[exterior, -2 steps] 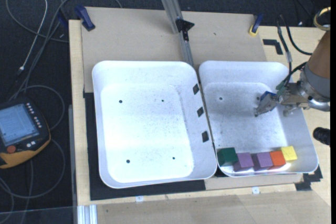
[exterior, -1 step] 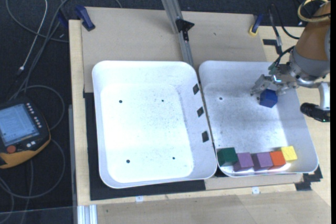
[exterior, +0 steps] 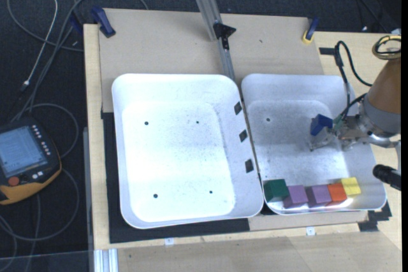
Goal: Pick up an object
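On the floor at the far left, a teach pendant [exterior: 22, 159] is seen lying beside the desk [exterior: 159, 41]. The left bin [exterior: 127, 89] is seated next to the right bin [exterior: 255, 89]. Along the right bin's near wall, a row of blocks is lined up: green block [exterior: 275, 189], purple blocks [exterior: 307, 195], orange block [exterior: 337, 192], yellow block [exterior: 351, 186], probably slid there by the slope. A blue block [exterior: 320, 124] is seen raised at the gripper [exterior: 333, 132]; whether it is actually clamped cannot be told, so a grasp is only suspected.
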You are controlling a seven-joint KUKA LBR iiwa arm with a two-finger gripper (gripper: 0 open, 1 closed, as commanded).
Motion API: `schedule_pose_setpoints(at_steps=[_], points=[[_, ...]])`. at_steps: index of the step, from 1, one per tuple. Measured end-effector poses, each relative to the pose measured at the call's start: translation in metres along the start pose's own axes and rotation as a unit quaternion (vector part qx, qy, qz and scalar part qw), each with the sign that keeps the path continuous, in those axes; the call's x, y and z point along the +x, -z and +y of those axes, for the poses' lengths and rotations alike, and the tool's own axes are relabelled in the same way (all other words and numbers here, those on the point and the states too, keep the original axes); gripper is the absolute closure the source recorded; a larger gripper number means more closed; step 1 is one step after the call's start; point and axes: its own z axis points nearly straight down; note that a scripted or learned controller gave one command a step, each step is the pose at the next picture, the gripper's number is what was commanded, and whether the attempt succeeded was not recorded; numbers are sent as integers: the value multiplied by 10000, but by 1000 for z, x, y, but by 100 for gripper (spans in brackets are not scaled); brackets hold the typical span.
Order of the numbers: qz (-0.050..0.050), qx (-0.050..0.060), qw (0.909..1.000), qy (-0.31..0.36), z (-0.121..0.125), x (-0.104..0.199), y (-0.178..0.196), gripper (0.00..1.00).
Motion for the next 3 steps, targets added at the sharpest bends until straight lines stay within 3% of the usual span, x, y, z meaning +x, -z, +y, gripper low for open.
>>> schedule_pose_setpoints(at_steps=[1,2,3], points=[[14,-22,10000,46,60,32,-2,0],[6,-12,10000,31,58,29,9,100],[34,25,10000,50,45,95,1,100]])
